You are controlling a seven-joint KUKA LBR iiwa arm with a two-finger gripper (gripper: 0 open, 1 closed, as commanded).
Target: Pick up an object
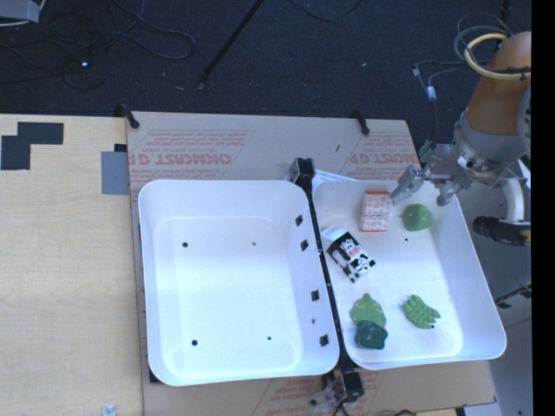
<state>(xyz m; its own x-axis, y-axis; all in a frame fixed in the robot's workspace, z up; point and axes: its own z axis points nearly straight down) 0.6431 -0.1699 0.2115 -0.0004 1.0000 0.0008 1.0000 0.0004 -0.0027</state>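
My gripper [426, 191] hangs over the far end of the right bin [475, 277], its two fingers spread open with nothing between them. Just below it a round green ball [417, 217] lies on the bin floor. Left of the ball is an orange and white packet [375, 211]. A black and white toy [351, 256] sits near the divider between the bins. At the near end are a light green leafy piece [368, 308], a dark teal piece [372, 335] touching it, and another green piece [421, 311].
The left bin [165, 276] stands beside the right one, both on a cardboard sheet [225, 150]. A pale wooden bench top [61, 267] lies to the left. Cables trail on the dark floor behind, and the arm's orange band [503, 76] rises at the right.
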